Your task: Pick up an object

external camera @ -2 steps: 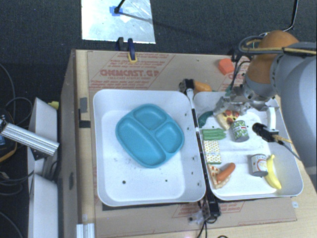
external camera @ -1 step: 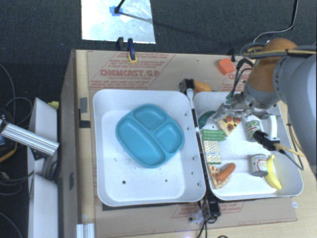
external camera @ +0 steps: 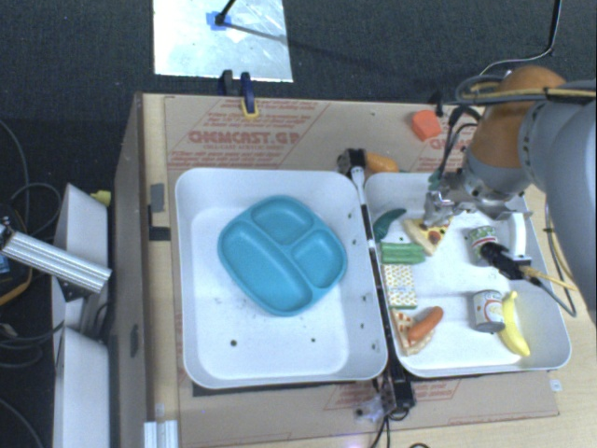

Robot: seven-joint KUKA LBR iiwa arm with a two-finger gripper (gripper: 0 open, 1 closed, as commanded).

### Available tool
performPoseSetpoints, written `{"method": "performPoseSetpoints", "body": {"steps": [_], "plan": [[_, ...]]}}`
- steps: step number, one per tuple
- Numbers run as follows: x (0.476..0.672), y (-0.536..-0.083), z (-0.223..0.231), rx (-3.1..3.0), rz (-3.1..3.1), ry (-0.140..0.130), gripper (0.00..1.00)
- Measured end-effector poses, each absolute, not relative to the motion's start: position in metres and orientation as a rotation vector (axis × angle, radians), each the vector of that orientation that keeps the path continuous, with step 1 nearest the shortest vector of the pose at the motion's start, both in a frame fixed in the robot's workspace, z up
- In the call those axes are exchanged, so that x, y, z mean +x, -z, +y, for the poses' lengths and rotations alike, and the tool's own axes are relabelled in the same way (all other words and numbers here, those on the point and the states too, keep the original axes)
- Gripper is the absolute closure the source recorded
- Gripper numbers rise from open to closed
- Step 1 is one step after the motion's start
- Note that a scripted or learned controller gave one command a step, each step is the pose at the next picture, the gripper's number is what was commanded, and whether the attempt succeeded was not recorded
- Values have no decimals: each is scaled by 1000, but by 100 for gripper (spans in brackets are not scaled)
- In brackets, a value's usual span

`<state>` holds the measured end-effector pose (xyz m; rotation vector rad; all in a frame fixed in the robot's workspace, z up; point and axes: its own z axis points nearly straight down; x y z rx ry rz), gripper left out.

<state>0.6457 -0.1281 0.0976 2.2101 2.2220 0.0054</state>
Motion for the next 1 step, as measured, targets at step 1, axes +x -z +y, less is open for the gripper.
{"method": "performPoseSetpoints", "body": {"steps": [1], "plan": [[646, -97, -128, 2210, 2223, -5, 0]]}}
